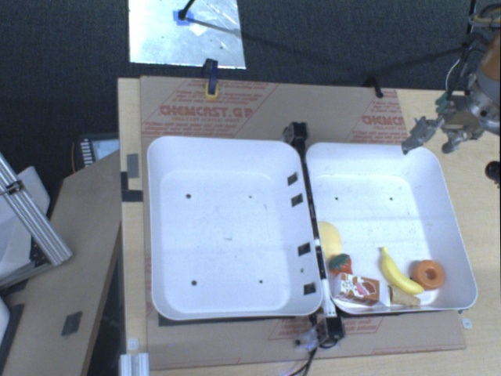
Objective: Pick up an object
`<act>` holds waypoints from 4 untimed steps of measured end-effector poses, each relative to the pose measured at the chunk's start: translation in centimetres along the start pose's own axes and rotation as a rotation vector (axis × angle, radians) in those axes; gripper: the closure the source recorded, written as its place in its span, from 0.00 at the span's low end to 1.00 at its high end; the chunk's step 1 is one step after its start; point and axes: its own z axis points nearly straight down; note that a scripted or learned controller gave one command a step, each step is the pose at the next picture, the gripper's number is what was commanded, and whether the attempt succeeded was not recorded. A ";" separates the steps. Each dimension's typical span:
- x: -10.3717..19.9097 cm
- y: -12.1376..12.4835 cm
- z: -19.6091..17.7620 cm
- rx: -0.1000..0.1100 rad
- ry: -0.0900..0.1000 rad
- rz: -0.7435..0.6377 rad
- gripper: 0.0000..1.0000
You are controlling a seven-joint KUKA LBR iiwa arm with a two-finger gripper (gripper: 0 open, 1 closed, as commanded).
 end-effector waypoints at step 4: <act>23.8 2.9 8.0 -0.003 0.002 -0.007 0.00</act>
